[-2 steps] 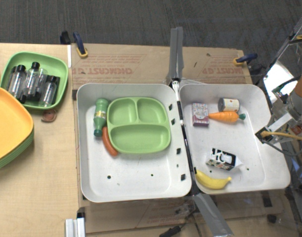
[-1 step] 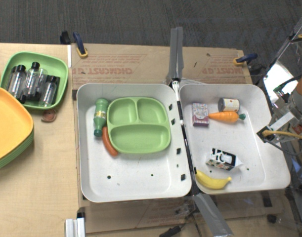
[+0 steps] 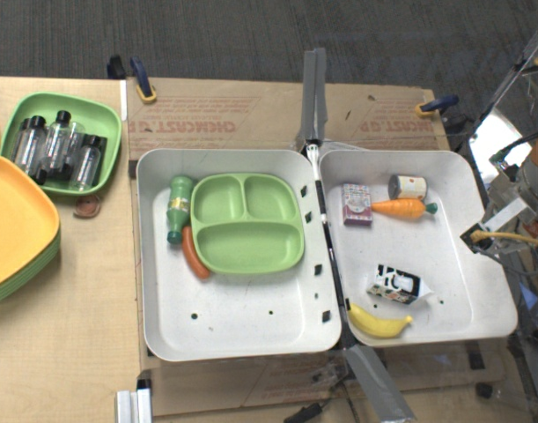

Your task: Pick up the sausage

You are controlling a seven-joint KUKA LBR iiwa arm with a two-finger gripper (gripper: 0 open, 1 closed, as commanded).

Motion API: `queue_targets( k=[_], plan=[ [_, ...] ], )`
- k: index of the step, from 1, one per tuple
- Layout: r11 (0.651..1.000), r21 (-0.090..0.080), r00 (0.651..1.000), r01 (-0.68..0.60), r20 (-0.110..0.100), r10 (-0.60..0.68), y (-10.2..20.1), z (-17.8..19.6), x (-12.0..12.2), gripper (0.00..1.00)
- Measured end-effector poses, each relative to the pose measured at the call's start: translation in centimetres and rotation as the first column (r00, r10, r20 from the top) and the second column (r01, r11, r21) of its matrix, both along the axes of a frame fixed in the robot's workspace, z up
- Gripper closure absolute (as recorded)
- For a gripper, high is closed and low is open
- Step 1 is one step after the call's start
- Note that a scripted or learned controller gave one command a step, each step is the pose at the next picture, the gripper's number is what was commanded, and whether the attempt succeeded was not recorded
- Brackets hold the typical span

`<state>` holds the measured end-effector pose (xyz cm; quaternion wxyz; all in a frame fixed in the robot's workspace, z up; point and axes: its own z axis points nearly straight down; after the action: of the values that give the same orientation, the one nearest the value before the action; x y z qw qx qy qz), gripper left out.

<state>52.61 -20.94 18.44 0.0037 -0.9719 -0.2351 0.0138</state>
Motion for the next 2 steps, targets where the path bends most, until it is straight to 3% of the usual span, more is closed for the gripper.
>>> queue_targets(
  k=[1,2],
  plan=[
    [0.969,0.000,0.969,0.247,0.022,-0.247,1.9,-9.4,-0.1,1.00],
    [0.977,-0.001,0.976,0.214,0.025,-0.214,-0.4,-7.9,-0.6,1.00]
  ],
)
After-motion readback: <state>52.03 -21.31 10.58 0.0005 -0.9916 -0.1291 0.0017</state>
